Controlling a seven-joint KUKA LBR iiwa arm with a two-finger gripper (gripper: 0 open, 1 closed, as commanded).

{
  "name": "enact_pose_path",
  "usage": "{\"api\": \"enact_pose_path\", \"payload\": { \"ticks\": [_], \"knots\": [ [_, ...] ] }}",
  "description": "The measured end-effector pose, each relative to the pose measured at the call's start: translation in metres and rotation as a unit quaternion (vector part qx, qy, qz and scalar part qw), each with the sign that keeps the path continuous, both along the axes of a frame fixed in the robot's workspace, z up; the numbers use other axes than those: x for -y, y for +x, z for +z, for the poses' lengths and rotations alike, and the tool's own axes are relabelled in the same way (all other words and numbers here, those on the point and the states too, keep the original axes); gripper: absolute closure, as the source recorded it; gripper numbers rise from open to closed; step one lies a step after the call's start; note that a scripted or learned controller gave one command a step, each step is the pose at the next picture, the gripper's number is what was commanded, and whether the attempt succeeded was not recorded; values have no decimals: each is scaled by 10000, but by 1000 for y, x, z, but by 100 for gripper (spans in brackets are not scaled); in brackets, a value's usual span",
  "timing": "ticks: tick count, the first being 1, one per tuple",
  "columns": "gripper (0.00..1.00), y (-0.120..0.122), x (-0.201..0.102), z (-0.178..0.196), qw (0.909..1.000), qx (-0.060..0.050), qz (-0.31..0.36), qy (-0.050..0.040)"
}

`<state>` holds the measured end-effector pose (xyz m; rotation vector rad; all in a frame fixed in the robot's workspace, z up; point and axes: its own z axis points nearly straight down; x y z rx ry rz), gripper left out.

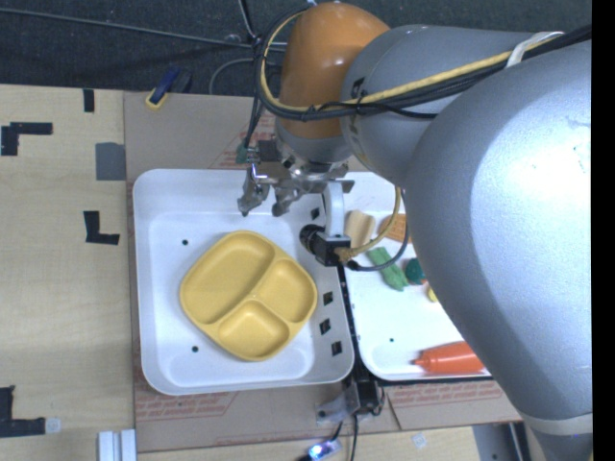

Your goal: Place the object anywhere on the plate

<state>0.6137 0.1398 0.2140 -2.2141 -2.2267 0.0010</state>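
Claw (268, 203) open, above plate (248, 295) rim

the arm (500, 161) hides much of the right bin (384, 353) and part of the orange item (447, 359).

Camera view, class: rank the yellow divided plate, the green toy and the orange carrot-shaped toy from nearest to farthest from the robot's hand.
1. Yellow divided plate: left bin, just below the hand.
2. Green toy: right bin, beyond the divider, right of the hand.
3. Orange carrot-shaped toy: right bin's lower edge, farthest away.
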Motion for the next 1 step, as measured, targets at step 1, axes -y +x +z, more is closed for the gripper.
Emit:
{"api": "enact_pose_path", "payload": {
  "ticks": [1],
  "knots": [
    [0, 0, 3, 0, 10000, -3, -15, -6]
  ]
}}
